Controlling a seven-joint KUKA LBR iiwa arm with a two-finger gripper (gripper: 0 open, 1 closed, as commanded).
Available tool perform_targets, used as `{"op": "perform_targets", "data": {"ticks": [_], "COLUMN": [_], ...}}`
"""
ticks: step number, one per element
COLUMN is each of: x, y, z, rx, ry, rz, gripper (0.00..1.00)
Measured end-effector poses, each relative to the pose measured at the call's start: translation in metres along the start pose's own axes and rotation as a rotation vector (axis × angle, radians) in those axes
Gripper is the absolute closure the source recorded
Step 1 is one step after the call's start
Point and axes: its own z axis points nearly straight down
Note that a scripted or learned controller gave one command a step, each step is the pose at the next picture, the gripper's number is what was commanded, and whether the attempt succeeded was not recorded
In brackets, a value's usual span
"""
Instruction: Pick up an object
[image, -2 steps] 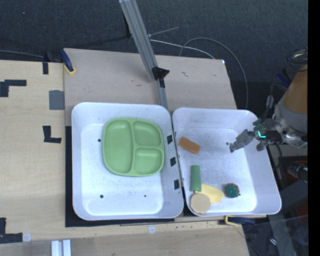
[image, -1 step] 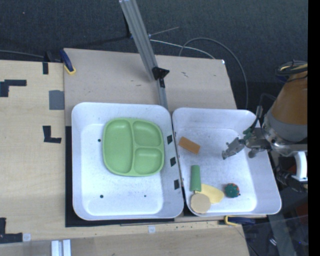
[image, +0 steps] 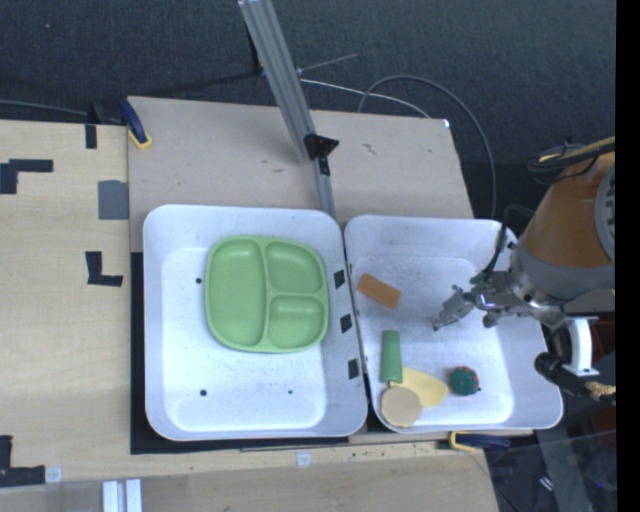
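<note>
Landmark: right bin (image: 520, 400). Nearest its front wall lie a tan round disc (image: 402, 406), touching a yellow piece (image: 428, 387), and just right of these a small dark green ball with a red spot (image: 462, 380). A green cylinder (image: 390, 356) lies lengthwise just behind the disc, close to the bin's left wall. Farther back, an orange-brown block (image: 379, 290) sits alone near the left wall. End effector (image: 452, 311) hangs over the bin's middle right, fingers slightly apart with nothing between them; ball, yellow piece and cylinder lie near its tips, none touching. Left of the right bin, the other bin (image: 170, 400) carries a green divided plate (image: 267, 294). Behind both bins, a grey metal pole (image: 285, 80) slants across the bench (image: 210, 165).
</note>
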Motion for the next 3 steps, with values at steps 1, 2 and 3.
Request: {"op": "perform_targets", "data": {"ticks": [1, 2, 3], "x": [-0.001, 0.000, -0.001], "y": [-0.006, -0.005, 0.006], "z": [0.045, 0.033, -0.018], "rx": [0.001, -0.002, -0.009], "ry": [0.001, 0.001, -0.002], "rz": [0.000, -0.001, 0.000], "gripper": [0.00, 1.00, 1.00]}}
